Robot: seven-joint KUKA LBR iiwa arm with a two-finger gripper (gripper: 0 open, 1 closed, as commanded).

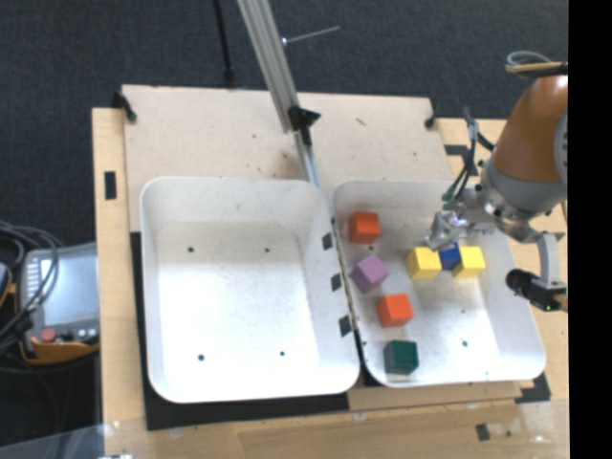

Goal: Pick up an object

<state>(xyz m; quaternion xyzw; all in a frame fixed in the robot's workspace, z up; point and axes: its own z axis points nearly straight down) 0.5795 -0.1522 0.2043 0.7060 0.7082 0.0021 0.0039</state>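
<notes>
In the right bin (pixel 507 338) lie several cubes: an orange one (pixel 363 226) at the back left, a purple one (pixel 369 273), a second orange one (pixel 394 309) and a green one (pixel 402 356) near the front wall. Further right, a blue cube (pixel 450 257) sits squeezed between two yellow cubes (pixel 424 261) (pixel 469 260). My gripper (pixel 446 231) hangs just over the back of this row, right above the blue cube, whose far side it partly hides. I see nothing lifted off the bin floor.
The left bin (pixel 239 290) stands alongside, its wall meeting the right bin's at the middle. A slanted metal pole (pixel 273 60) rises behind the bins. A grey device (pixel 57 299) with cables sits off the bench's left edge.
</notes>
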